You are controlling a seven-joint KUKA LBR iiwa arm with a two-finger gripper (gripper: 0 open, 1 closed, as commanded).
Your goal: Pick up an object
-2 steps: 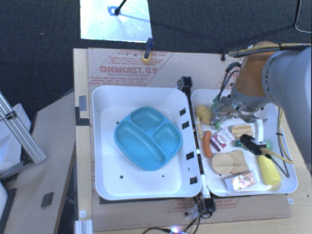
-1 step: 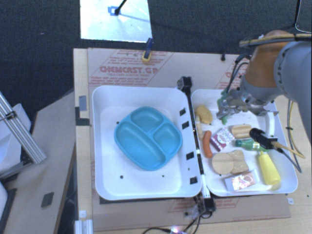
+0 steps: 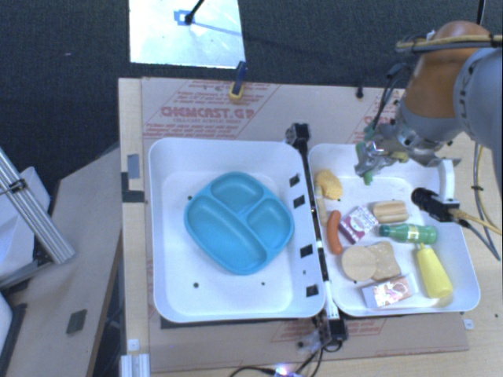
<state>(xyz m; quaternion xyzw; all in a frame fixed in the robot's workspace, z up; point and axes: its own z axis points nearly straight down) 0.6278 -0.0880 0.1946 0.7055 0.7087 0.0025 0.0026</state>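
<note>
Operator, your gripper (image 3: 368,166) is hovering over the right bin (image 3: 464,289), above the toy foods; I cannot tell its grip state.

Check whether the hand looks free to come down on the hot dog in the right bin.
Probably yes. The hot dog lies uncovered along the bin's left wall, with nothing stacked on it. The hand hovers above the bin's far end, and the wall beside it may crowd one finger.

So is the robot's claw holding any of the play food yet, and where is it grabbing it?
No, nothing is held. The gripper hangs over the back of the right bin with nothing between its fingers; the food lies below it.
</note>
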